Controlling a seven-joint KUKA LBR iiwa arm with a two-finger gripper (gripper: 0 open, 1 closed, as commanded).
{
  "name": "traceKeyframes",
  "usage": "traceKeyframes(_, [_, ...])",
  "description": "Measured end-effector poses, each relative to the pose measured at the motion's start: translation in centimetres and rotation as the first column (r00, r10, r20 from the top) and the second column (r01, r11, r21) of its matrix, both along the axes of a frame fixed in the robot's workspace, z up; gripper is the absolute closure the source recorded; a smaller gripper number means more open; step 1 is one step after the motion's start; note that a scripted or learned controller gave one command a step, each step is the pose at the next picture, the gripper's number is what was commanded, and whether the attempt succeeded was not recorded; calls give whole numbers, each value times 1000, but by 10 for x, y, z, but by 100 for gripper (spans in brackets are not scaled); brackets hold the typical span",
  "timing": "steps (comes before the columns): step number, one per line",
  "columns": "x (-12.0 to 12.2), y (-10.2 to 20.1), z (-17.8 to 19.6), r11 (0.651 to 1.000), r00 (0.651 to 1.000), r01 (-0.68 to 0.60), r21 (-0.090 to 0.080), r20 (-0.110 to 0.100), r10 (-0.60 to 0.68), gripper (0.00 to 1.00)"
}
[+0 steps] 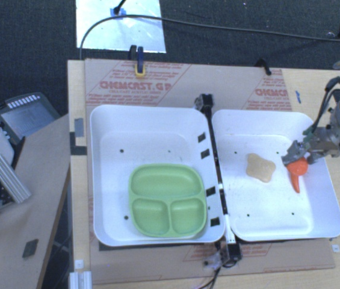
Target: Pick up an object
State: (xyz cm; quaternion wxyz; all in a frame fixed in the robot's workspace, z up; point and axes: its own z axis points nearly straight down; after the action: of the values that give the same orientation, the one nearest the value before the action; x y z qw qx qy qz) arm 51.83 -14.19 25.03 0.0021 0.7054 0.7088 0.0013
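**Gripper set at the carrot's thick end**

A green three-compartment plate [168,200], smooth moulded plastic, is seen in the left bin [106,128], well left of the toy carrot [296,171]. A pale, lumpy bread-like piece [260,167] lies just left of the carrot in the right bin [323,224]. The gripper [299,154] is placed over the carrot's thick end, seemingly for a grasp; whether it is closed cannot be told.

A light green plastic divided plate [168,200] with three compartments lies flat in the near part of the left shallow white bin [106,161]. The right white bin [266,230] sits just beside it. Both rest on a clear sheet printed with red lettering [157,83], laid over the pale wooden bench [76,101].
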Motion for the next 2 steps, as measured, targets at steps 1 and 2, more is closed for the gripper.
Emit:
traceKeyframes(1, [17,49,-12,1000,1000,-4,2,-3,4,100])
traceKeyframes(2, [38,106,-13,1000,1000,-6,3,-2,6,100])
